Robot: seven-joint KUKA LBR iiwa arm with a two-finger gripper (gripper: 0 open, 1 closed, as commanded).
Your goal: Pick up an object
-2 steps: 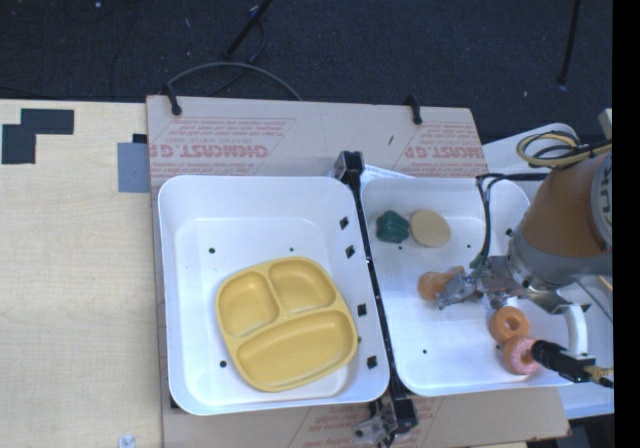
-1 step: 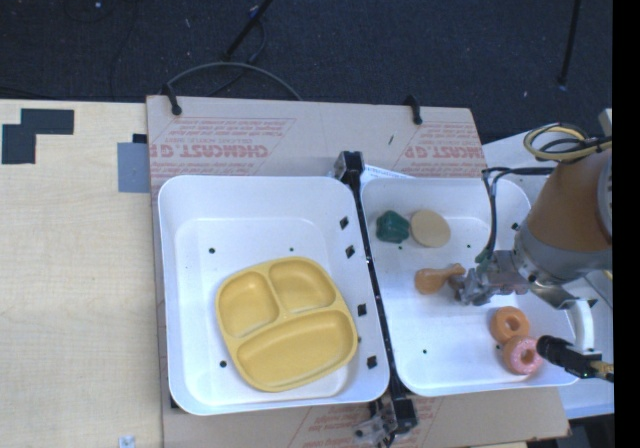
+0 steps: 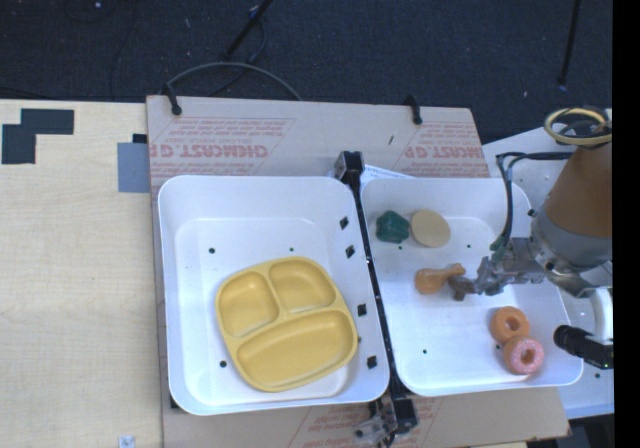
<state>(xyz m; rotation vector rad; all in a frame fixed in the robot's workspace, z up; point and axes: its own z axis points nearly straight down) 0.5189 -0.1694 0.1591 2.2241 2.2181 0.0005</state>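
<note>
The gripper sits low in the right bin, its tip touching the small orange toy near the bin's middle; whether it is wide or closed I cannot tell. The toy looks light, smooth and probably hard plastic, likely to skid. Its narrow middle seems the best hold.

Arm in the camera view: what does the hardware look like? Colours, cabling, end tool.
The arm enters from the right: broad orange-brown band above a grey wrist section. A black cable loops beside it. The gripper is a small dark grey metal assembly.
</note>
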